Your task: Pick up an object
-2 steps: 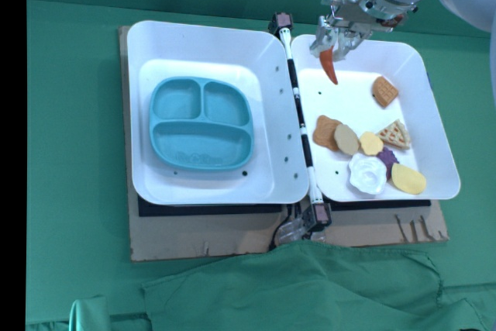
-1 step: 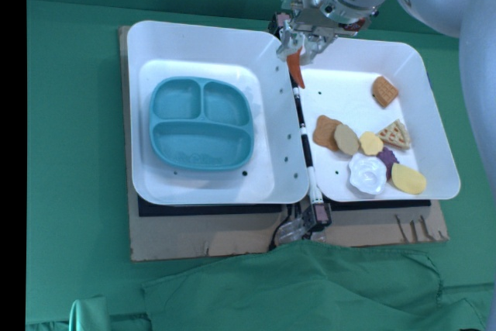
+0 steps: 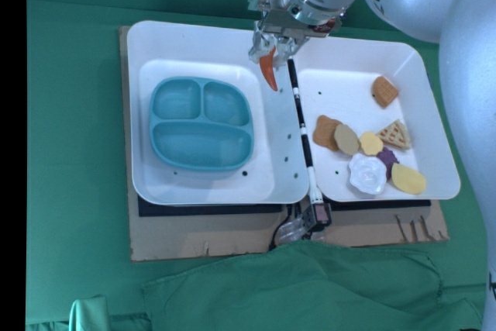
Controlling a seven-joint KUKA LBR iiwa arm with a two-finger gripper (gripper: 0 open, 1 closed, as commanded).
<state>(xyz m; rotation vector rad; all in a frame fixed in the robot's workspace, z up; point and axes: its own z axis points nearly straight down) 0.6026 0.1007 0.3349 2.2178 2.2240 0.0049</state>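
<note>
1 orange piece (image 3: 268, 70) pinched in gripper (image 3: 269, 58) btwn bins

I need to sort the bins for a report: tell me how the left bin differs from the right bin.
The left bin holds one teal divided plate; the right bin holds several small loose toy food pieces. The gripper, an orange piece between its fingers, hangs over the left bin's right edge, not the right bin. Both are shallow, white and rectangular.

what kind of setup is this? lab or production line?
Most likely a lab test bench for pick trials, not a production line. Two white bins sit on cardboard over green cloth; the right one holds toy food pieces, the left a teal divided plate. The claw grips an orange piece.
</note>
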